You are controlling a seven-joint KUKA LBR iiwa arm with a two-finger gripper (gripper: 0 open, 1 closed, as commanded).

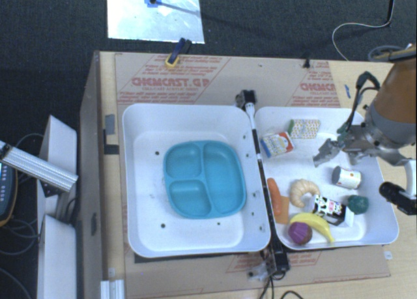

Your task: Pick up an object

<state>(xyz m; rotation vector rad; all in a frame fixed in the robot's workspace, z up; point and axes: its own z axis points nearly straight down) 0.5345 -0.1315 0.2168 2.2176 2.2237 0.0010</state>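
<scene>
Your hand (329, 152) hovered over the right bin (391, 226), fingers spread with nothing between them. The white cup (346, 176) lay on its side just below the hand. You should have centred over it, lowered straight, then closed across its width.

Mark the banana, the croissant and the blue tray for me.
banana (317, 224): camera view, middle of its curve.
croissant (303, 191): camera view, top of its arch.
blue tray (204, 178): camera view, central divider.
</scene>
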